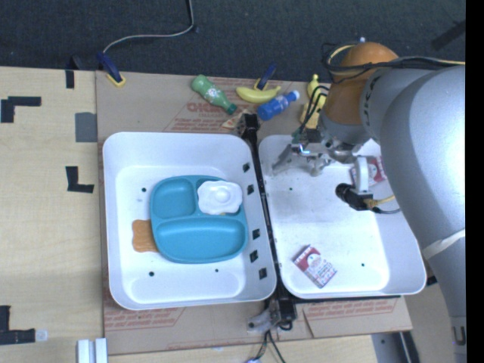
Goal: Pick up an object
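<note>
Small red-and-white packet lies flat at six o'clock in the right white bin; claw, at eleven o'clock, grip unclear.

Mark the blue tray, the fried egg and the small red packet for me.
blue tray [198, 233]: camera view, left bin, on the floor of its large lower compartment.
fried egg [220, 197]: camera view, on the tray's upper right compartment, on its yolk.
red packet [314, 265]: camera view, right bin, on its printed face.

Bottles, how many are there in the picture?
2. The green bottle lies on the bench behind the left bin, left of the banana. The blue bottle lies just right of the banana. The arm could be hiding more.
</note>
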{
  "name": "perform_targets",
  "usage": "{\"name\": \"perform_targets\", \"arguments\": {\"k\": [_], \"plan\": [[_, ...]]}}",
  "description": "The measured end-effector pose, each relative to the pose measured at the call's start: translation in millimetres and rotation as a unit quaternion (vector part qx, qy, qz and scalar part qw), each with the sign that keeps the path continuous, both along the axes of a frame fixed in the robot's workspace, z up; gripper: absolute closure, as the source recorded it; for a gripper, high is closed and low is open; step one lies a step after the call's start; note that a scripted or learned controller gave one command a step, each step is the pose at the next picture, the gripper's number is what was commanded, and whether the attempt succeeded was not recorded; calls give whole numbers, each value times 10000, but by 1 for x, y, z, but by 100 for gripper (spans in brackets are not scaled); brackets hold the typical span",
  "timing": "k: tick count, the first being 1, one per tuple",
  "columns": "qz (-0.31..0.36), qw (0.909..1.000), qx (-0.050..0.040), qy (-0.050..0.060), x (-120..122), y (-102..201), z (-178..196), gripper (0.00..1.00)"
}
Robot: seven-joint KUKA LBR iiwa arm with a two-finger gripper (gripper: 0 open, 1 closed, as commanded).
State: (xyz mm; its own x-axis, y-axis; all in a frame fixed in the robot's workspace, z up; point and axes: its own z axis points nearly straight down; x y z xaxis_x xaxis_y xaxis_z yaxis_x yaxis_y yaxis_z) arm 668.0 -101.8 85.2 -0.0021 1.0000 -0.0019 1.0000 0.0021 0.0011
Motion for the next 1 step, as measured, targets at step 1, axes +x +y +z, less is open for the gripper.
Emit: {"name": "perform_targets", "arguments": {"k": [1], "plan": [[-6,10000,-1,-3,-3,-16,0,0]]}}
